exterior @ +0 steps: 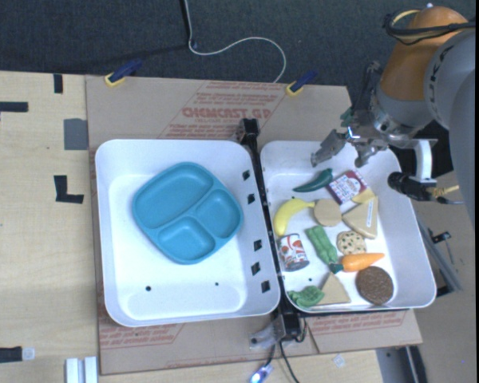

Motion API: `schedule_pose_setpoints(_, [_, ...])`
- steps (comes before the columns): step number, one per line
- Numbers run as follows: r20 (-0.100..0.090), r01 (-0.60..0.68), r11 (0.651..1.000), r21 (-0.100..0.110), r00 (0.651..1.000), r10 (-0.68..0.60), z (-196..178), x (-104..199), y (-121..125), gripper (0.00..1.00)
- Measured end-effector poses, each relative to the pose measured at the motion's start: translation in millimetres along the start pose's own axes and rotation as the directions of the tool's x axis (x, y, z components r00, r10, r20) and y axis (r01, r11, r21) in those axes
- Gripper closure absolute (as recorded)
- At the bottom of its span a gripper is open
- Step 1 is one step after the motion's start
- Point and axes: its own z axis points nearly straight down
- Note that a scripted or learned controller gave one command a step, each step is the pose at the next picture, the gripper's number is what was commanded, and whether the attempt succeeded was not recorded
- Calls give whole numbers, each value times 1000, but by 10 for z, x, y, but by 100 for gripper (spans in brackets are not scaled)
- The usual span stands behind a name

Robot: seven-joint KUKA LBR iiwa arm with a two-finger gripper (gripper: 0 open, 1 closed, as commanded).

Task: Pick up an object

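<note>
We judge the pick is not yet done: our hand point(345, 152) hangs with its fingers spread and holding nothing, above the far rim of the right bin point(411, 290). The green pepper point(313, 182) lies just below it, with free room toward the rim.

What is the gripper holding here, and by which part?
Nothing. The gripper hovers open above the right bin, just over the chili, with no item between its fingers.
</note>
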Motion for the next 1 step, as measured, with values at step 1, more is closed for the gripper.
schedule_pose_setpoints(1, [-1, 1, 1000, -3, 1000, -1, -868, 285, -661, 0])
